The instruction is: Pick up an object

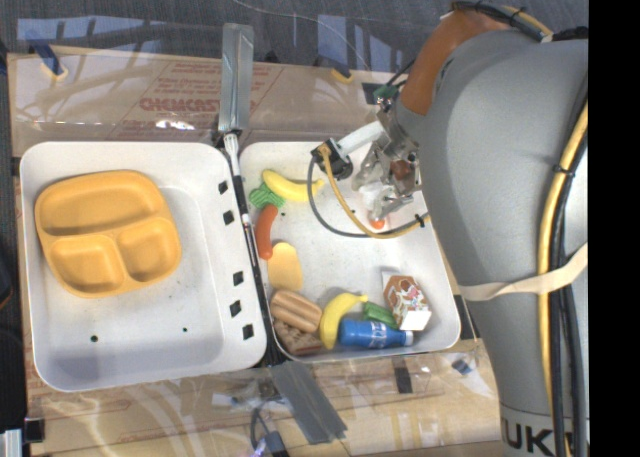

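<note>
The grey arm (510, 195) looms over the right bin (440, 275); its gripper (385, 185), fingers' state unclear, hovers right of the banana (288, 186), apart.

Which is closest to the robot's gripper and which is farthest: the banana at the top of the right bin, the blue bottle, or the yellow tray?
From the gripper:
1. The banana, at the top of the right bin, just to its left in the camera view.
2. The blue bottle, lying at the bottom of the right bin.
3. The yellow tray, over in the left bin.
</note>
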